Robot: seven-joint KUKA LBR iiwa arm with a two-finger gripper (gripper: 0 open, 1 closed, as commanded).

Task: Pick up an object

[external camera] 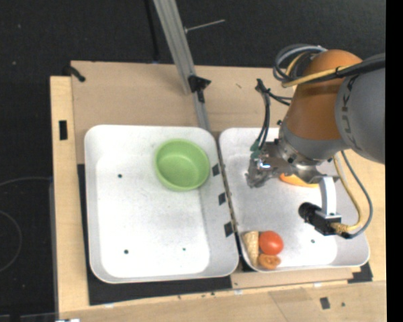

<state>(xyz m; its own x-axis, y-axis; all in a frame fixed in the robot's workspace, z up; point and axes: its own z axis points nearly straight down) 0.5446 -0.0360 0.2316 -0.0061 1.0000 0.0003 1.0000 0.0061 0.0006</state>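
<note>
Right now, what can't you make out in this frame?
- Gripper: the wrist hangs over it in the camera view, so its state is unreadable.
- Yellow-orange object in the right bin: mostly hidden under the arm; a sliver visible, identity unclear.
- Small items at the right bin's near corner: red ball is clear, but the tan piece and orange piece are too small to identify.

Grey arm with orange band (336, 106) cut off at right edge of view. Its wrist covers most of a yellow-orange object (301, 178) in the right white bin (349, 253); shape unreadable. Two-finger gripper (258, 173) small, blurred. Small orange-brown piece (269, 261) under red round tomato-like fruit (271, 242): identity unclear.
</note>
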